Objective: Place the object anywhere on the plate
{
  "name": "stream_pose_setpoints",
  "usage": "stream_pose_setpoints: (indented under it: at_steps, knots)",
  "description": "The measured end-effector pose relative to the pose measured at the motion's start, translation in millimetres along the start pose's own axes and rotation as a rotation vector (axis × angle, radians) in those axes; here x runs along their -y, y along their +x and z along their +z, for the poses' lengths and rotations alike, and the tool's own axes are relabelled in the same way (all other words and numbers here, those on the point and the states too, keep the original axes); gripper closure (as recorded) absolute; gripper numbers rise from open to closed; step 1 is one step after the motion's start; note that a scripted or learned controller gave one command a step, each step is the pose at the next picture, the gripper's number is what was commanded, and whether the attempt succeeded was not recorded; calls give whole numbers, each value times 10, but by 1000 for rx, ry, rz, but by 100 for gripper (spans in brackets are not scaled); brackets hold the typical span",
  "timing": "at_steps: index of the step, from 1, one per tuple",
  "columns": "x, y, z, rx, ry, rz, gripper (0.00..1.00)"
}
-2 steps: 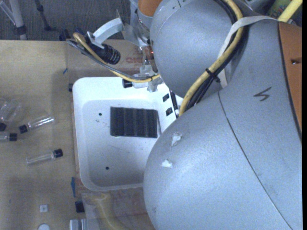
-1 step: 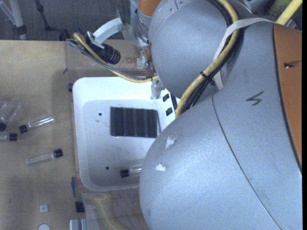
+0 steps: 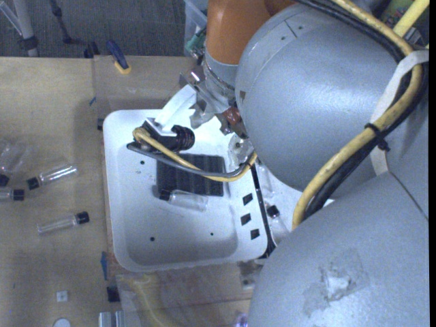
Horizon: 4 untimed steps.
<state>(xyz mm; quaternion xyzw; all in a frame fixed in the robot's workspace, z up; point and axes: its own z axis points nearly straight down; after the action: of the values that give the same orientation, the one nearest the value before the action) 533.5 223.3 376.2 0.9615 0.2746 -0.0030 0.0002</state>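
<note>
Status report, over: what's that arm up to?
Gripper above white bin's far edge. Clear vial at black slab's near edge. Loose vials on bench, outside bin.

Three clear vials with black caps lie scattered on the pale wooden bench [image 3: 48, 101] at the left of the frame. One vial [image 3: 56, 176] lies at a slant at mid-left, a second [image 3: 63, 222] sits below it, and a third [image 3: 10, 195] is cut off by the left edge. Crumpled clear plastic [image 3: 12, 154] sits just above them. A blue clamp [image 3: 120, 60] rests at the bench's far edge, upper left, near tripod legs [image 3: 24, 19] standing on grey carpet [image 3: 122, 12]. A shallow white bin [image 3: 136, 240] sits at centre frame.
</note>
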Motion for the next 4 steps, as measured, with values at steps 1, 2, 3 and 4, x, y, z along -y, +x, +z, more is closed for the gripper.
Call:
stream_pose_setpoints:
  at_steps: [1,2,3,4]
  knots:
    - [14,5,-93,3,-1,-4,100]
    - [-113,182,-586,-9,-3,357,100]
    - [-99,168,-584,-4,-3,208,100]
    - [-435,724,931,0,1,183,100]
